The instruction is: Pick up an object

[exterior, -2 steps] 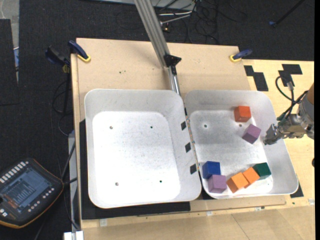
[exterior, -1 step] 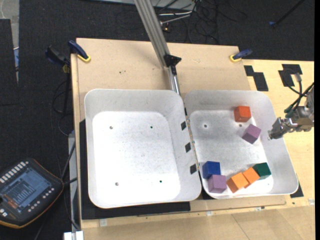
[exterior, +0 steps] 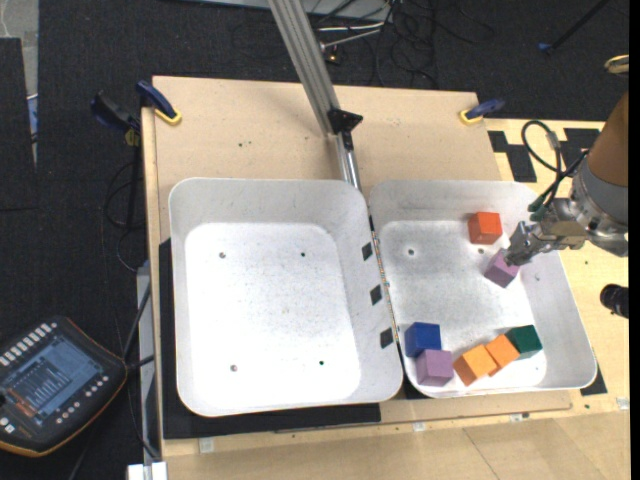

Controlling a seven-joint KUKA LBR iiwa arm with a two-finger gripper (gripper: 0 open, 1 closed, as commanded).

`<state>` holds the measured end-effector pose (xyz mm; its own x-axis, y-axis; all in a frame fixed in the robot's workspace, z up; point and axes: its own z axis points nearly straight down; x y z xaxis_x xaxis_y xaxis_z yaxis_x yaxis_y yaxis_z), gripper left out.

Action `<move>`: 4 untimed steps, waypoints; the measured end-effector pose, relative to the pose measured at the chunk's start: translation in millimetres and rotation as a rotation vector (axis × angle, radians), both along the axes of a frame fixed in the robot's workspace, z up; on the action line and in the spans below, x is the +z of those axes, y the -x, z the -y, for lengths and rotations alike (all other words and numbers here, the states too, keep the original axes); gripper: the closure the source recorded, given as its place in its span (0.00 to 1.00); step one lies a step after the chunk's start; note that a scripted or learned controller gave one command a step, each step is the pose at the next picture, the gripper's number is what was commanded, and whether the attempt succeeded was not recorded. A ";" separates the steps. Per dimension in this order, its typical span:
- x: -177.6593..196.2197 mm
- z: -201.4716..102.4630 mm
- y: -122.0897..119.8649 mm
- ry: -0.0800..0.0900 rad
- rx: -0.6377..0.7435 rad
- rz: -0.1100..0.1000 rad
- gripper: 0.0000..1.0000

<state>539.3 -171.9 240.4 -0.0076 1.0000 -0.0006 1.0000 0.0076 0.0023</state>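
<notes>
Gripper (exterior: 519, 249) touches the tilted purple block (exterior: 501, 269); its grip state is unclear.

One fixed camera looks down, seemingly slanted, from fairly far on both white bins (exterior: 270, 203).

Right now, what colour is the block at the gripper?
Purple block, at the gripper; camera view.

Grey arm (exterior: 605, 183), orange band, black cable, seemingly metallic claw (exterior: 520, 248).
</notes>
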 end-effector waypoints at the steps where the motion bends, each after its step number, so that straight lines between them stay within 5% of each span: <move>1: -6.7 -50.9 -10.9 -0.002 0.000 -0.002 1.00; 4: 1.6 -195.9 -78.2 -0.002 0.001 0.001 1.00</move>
<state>617.6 24.1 242.0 -0.0081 1.0000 0.0015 1.0000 0.0081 0.0037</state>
